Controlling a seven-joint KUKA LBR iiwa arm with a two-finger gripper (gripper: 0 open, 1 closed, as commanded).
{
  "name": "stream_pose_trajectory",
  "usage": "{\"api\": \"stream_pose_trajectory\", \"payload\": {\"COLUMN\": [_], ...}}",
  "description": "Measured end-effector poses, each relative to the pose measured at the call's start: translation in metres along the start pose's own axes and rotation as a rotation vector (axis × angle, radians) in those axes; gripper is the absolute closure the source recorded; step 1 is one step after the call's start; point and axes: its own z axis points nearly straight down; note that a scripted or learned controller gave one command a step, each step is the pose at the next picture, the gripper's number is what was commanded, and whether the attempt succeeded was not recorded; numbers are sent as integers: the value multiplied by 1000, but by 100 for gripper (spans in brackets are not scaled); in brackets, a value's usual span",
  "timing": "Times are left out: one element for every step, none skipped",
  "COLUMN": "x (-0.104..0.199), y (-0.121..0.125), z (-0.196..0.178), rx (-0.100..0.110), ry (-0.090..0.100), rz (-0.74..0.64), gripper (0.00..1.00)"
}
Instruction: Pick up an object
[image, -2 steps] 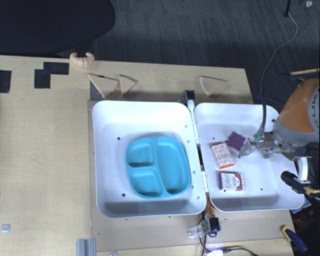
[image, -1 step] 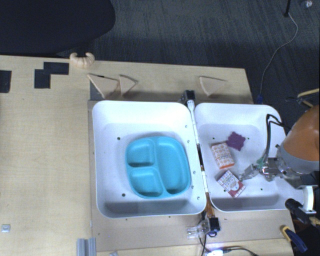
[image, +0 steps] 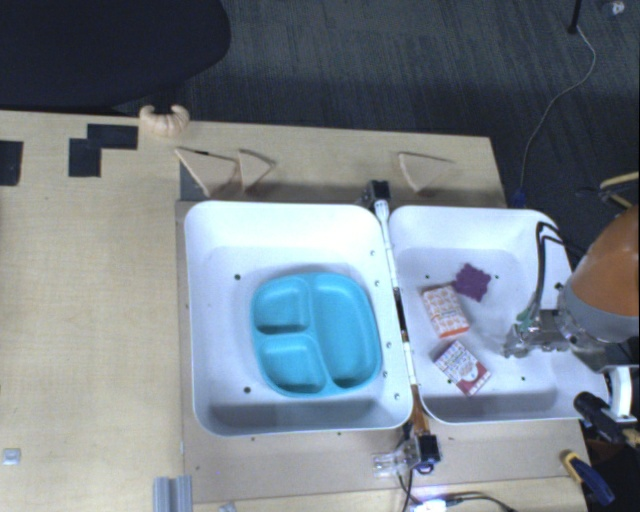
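The right bin (image: 497, 402) holds three small things. A purple lumpy object (image: 473, 282) lies toward the back. In front of it lies a white and orange packet (image: 445, 310), and nearer the front a red and white packet (image: 461, 366). My gripper (image: 522, 338) hangs low over the right side of this bin, to the right of both packets and apart from them. Nothing is seen held in it. The arm's orange band (image: 612, 270) rises behind it at the right edge.
A blue three-compartment plate (image: 316, 332) lies in the middle of the left bin (image: 212, 300). A black cable (image: 541, 262) runs down along the right bin's far rim by the arm. Clips and wires (image: 412, 458) sit at the bench's front edge between the bins.
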Motion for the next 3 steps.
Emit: {"api": "stream_pose_trajectory", "payload": {"x": [0,0,0], "y": [0,2,2], "z": [0,-11,-11], "rx": [0,-4,-4], "ry": [0,0,0], "rz": [0,-2,-2], "gripper": [0,100,0]}}
